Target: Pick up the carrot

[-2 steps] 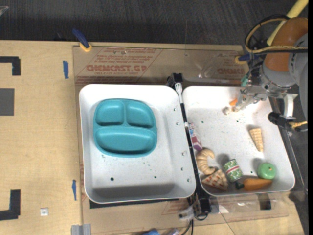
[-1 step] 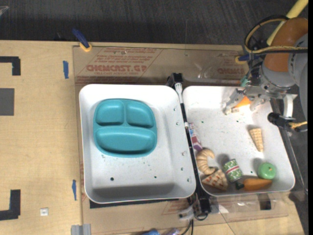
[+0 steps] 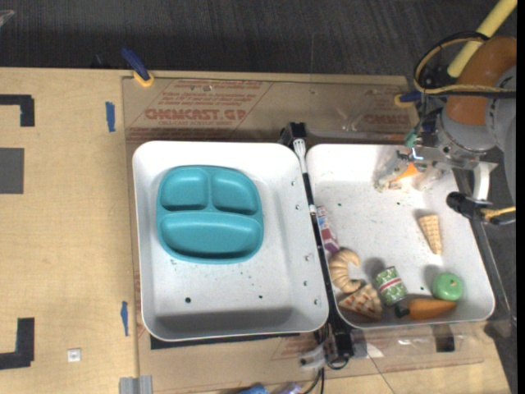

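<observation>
Camera view, gripper (image 3: 414, 156): at the right bin's far edge; whether it grips anything, I cannot tell.
Carrot: the orange tapered carrot (image 3: 430, 308) lies in the shallow white right bin's (image 3: 373, 212) near right corner, touching the green round fruit (image 3: 448, 286).
Progress: nothing lifted; approach, grasp, raise all remain.

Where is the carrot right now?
The carrot lies in the right bin, along its near edge toward the right corner, just below the green apple and right of the small can.
</observation>
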`<state>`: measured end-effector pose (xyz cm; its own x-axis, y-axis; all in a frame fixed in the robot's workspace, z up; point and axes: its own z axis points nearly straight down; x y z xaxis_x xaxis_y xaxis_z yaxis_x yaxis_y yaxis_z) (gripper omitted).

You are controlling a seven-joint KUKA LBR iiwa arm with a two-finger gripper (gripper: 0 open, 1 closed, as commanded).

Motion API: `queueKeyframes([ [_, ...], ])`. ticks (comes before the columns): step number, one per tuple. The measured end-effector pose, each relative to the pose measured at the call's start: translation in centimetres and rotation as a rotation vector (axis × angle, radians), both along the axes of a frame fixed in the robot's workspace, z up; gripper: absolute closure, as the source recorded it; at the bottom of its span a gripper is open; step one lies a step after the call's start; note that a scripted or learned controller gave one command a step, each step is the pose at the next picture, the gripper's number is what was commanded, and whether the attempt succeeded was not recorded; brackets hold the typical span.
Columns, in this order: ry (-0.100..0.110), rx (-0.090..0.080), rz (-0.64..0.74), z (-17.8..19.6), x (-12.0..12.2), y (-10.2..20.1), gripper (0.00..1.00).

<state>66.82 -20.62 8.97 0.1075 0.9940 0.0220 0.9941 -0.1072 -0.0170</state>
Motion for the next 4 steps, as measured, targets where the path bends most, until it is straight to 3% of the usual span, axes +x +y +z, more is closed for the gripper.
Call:
queueKeyframes([
  [1, -0.009, -0.016, 0.004, 1.1, 0.1, -0.4, 1.0],
  [2, -0.006, -0.006, 0.006, 1.1, 0.2, 0.1, 0.0],
  [3, -0.004, -0.015, 0.008, 2.2, 0.2, -0.2, 1.0],
  [4, -0.004, -0.015, 0.008, 2.1, 0.2, -0.1, 0.0],
])
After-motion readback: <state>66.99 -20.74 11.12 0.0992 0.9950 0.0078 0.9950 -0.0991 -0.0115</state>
